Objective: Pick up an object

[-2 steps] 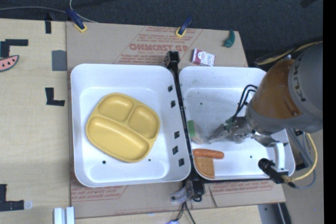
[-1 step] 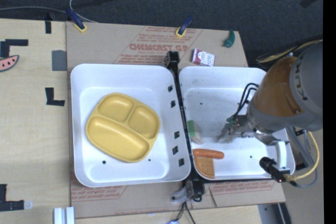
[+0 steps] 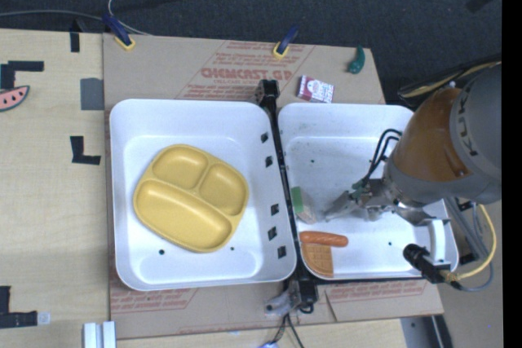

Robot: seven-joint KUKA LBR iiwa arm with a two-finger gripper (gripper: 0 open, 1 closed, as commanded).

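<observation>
Desk (image 3: pixel 49 200): pale wood-look top under a dark carpeted floor strip at the back; black tape marks on its left part.
Cardboard sheet (image 3: pixel 236 65): brown, laid on the desk under both bins; red print reads "CHEMCAST GP", the smaller lines below it too blurred to read.
Clamps (image 3: pixel 121 33): two yellow-and-blue clips hold the sheet's back edge, one at the left corner, one near the middle.
Left bin (image 3: pixel 130 126): shallow white plastic tray holding a yellow three-compartment plastic plate (image 3: pixel 191 196), lying flat and turned at a slant.
Divider: black brackets join the two bins along their shared wall.
Small packet (image 3: pixel 315 89): dark red and white wrapper on the cardboard just behind the right bin; its print cannot be read.
Right bin (image 3: pixel 342 122): shallow white plastic tray.
Objects to pick: a small pale green block (image 3: pixel 297 198) by the left wall; an orange hot-dog-shaped toy (image 3: pixel 324 240) near the front left corner, touching a tan waffle-like piece (image 3: pixel 320 260) in front of it.
Hand (image 3: pixel 338 208): low in the right bin, metal fingers pointing left toward the green block; whether they are parted or closed cannot be told, and nothing shows between them.
Arm (image 3: pixel 432 147): grey with an orange band, lettering "KU" partly visible.
</observation>
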